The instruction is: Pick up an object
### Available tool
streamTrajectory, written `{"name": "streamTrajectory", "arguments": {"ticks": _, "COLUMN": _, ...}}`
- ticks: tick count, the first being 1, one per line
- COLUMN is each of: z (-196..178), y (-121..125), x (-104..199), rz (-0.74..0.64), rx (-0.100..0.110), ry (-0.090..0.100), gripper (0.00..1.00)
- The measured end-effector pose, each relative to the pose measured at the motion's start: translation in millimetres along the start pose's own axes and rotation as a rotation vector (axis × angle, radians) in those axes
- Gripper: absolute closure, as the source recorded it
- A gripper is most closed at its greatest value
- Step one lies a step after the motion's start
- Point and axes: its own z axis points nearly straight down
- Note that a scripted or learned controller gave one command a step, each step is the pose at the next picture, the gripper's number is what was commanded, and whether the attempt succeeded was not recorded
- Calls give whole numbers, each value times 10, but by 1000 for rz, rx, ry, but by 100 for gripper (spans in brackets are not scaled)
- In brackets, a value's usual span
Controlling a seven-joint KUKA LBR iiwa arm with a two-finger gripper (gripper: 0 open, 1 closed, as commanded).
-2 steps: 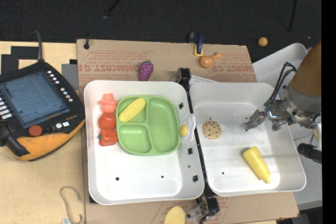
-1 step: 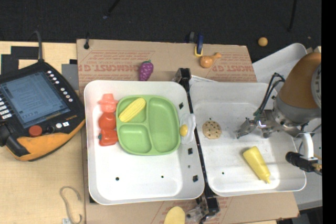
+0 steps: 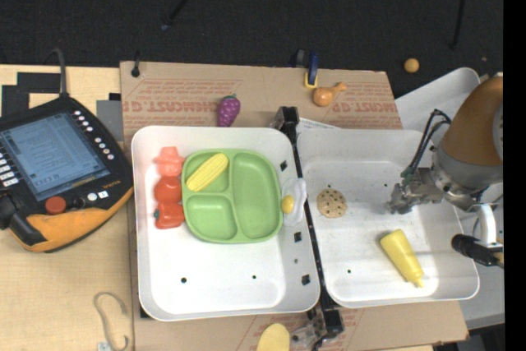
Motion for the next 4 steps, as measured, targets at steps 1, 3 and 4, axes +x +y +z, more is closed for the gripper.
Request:
{"name": "streamTrajectory", "arguments": {"ticks": 1, "z": -626, "y": 1, "x": 18, "rz": 1, "rx": -5, "ry": -3, "gripper": 100}}
{"name": "streamTrajectory", "arguments": {"ticks": 3, "z": -1228, "y": 59, "x": 600, "rz": -4, "rx": -2, "ry": 1, "gripper": 100}}
{"name": "streamTrajectory", "arguments": {"ticks": 4, "z": -1280, "y": 90, "x": 1210, "rz": -5, "rx": -1, "ry": 2, "gripper": 100}}
